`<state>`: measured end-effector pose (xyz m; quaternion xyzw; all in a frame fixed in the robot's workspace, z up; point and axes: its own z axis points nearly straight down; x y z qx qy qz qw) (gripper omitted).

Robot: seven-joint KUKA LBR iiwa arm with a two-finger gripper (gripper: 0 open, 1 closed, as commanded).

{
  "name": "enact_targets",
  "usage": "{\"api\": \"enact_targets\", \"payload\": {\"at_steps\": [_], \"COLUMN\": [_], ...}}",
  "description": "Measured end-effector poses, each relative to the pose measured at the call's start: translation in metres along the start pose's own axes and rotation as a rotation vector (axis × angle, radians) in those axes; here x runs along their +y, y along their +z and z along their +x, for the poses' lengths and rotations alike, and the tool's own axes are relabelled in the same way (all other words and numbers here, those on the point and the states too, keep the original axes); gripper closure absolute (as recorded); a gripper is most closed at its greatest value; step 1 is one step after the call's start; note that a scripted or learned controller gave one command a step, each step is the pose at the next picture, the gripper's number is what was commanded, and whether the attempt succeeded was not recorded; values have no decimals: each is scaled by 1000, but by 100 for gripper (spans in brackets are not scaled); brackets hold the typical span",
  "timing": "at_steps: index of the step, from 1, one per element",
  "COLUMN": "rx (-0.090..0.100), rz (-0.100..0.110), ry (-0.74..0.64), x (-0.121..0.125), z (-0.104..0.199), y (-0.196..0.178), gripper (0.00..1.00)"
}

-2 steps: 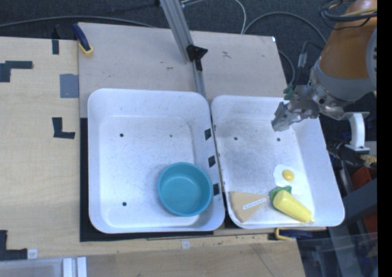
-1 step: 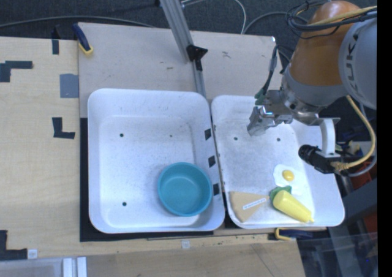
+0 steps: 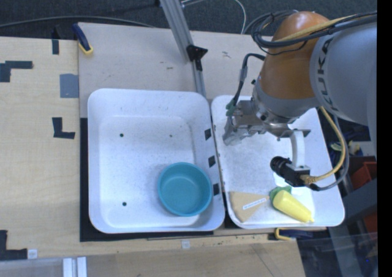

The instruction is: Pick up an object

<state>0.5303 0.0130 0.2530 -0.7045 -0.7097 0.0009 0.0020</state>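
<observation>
The gripper [image 3: 236,132] state cannot be told; the light, slippery yellow corn toy [image 3: 291,204], at five o'clock, is best gripped mid-body.

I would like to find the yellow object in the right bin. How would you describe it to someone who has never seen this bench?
Start at the right bin, the one under the arm. Go to its near corner on the right side, where the yellow object lies, long and rounded with a green tip. Its neighbour to the left, a tan wedge, is flat and pale, so the bright yellow colour sets it apart.
</observation>
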Motion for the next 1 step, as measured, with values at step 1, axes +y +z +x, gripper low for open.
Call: {"api": "enact_targets", "payload": {"at_steps": [1], "rx": [-1], "rz": [0], "ry": [1], "x": [-2], "z": [46], "y": [4], "gripper": [100]}}
